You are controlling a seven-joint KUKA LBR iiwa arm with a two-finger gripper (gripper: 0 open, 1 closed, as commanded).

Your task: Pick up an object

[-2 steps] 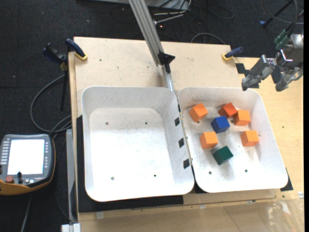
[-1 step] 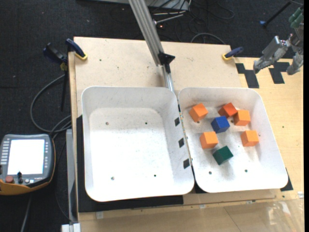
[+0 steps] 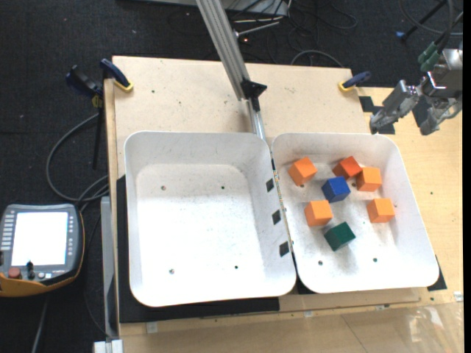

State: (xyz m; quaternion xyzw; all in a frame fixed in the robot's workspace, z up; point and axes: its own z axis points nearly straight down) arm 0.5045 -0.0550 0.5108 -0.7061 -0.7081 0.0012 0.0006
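Camera view: pincer (image 3: 407,116) hangs spread, gripping nothing, beyond the right bin (image 3: 412,271); six blocks, the blue block (image 3: 336,189) among them, wait unpicked. Everything's left.

Seven small blocks lie clustered in the right bin's (image 3: 412,267) far half: five orange blocks (image 3: 302,170), a blue block (image 3: 335,189) among them, a dark green block (image 3: 340,235) nearest the front.
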